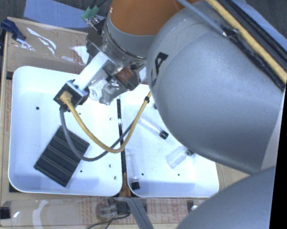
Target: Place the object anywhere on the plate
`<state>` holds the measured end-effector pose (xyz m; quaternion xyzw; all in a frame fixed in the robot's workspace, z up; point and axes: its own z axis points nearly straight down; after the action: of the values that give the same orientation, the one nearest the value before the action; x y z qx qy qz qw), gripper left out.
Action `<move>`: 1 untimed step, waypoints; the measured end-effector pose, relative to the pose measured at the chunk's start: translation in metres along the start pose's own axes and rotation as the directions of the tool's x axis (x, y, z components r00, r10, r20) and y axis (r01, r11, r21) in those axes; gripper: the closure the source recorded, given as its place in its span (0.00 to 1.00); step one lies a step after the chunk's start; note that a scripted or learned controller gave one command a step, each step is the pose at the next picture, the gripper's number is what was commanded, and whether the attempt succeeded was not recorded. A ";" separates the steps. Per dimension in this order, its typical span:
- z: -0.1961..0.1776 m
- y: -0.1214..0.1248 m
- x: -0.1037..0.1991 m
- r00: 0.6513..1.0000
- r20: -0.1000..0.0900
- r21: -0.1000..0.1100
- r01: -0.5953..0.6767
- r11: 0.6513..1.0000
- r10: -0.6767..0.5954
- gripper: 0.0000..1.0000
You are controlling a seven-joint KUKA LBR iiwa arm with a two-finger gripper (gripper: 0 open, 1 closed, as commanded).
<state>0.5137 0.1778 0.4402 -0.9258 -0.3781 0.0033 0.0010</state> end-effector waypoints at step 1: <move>0.098 -0.016 -0.038 0.975 0.002 0.001 0.223 0.975 -0.223 1.00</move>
<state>0.4749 0.1622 0.3429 -0.8774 -0.4797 0.0043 0.0014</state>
